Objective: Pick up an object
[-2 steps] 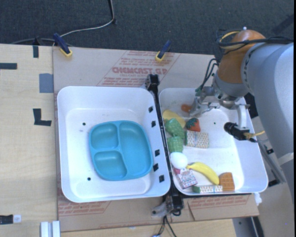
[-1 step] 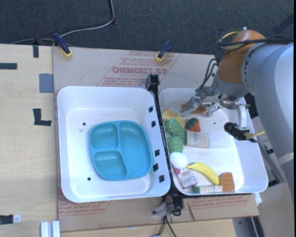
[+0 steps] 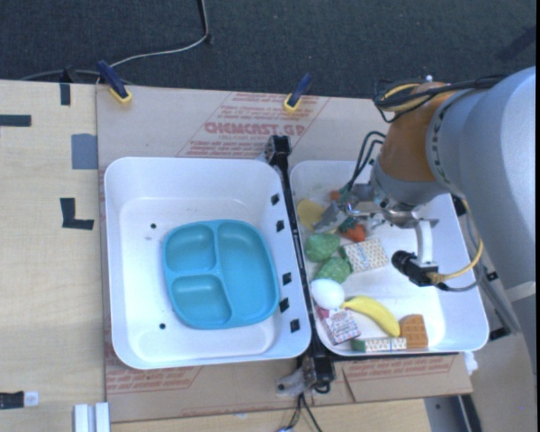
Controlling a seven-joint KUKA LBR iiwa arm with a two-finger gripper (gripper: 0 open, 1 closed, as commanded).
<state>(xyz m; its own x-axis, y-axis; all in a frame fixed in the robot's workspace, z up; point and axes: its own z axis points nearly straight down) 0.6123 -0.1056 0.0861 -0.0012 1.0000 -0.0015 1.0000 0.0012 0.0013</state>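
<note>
Jaws (image 3: 349,212): low in the right-hand shallow white bin (image 3: 468,318), at its upper left part, over the toy pile. Can't tell how far open they are or whether anything sits between them; the metal tip is too small and cluttered against the objects under it. Not calling it a grasp.

Grey arm with orange band (image 3: 405,147) comes in from the right and covers the bin's upper right corner.

Candidate objects, all in the right bin:
- small orange-red piece (image 3: 355,234) just below the jaws, nearest target
- yellow rounded piece (image 3: 309,211) just left of the jaws, against the bin's left wall
- green leafy plastic lumps (image 3: 329,255) below that
- checked flat card or packet (image 3: 367,256) beside the greens
- white egg-shaped ball (image 3: 327,292), yellow plastic banana (image 3: 373,313), tan waffle-like block (image 3: 414,331) along the lower edge

Left white bin (image 3: 126,187) holds a blue three-compartment plastic tray (image 3: 220,273). Both bins sit on a cardboard sheet (image 3: 243,129) on the table.

Step, my read: end of descent / at grasp height, over the yellow-orange-green cluster. Pick not confirmed.

Next move needs: close fully on one piece, not straddling two, since the items are packed touching. Then lift straight up, clear of the bin wall, and check that something comes up with it.
</note>
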